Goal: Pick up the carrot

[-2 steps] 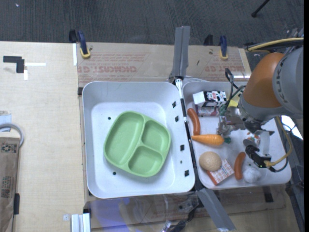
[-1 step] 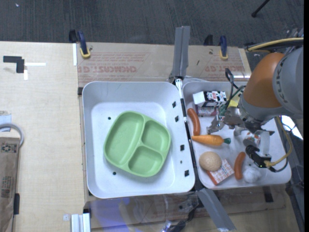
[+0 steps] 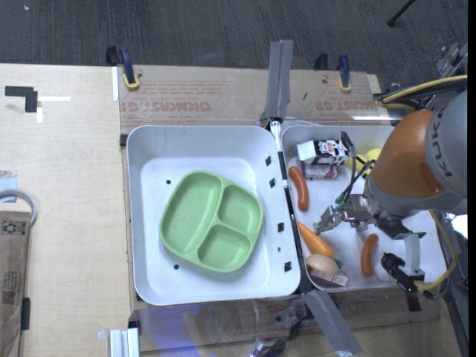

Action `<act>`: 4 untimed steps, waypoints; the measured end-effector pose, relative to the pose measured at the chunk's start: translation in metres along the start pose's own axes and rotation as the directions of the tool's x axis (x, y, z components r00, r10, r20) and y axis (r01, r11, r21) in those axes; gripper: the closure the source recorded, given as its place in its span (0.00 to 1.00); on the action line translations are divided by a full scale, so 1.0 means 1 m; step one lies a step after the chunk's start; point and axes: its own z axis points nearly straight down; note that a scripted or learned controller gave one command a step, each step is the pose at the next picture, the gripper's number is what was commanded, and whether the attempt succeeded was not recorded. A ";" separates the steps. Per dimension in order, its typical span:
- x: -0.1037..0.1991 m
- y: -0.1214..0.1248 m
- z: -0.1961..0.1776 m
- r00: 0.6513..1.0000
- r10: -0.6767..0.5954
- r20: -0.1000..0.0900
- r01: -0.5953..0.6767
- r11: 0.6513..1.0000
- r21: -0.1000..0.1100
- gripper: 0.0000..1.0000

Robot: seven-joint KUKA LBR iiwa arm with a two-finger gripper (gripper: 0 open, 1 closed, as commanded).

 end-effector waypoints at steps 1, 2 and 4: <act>-0.005 -0.021 -0.005 0.940 -0.340 0.014 0.340 0.940 -0.016 0.00; 0.028 -0.030 -0.100 0.740 -0.672 0.002 0.672 0.740 -0.002 0.00; -0.011 0.026 -0.009 0.693 -0.721 0.002 0.721 0.693 -0.004 1.00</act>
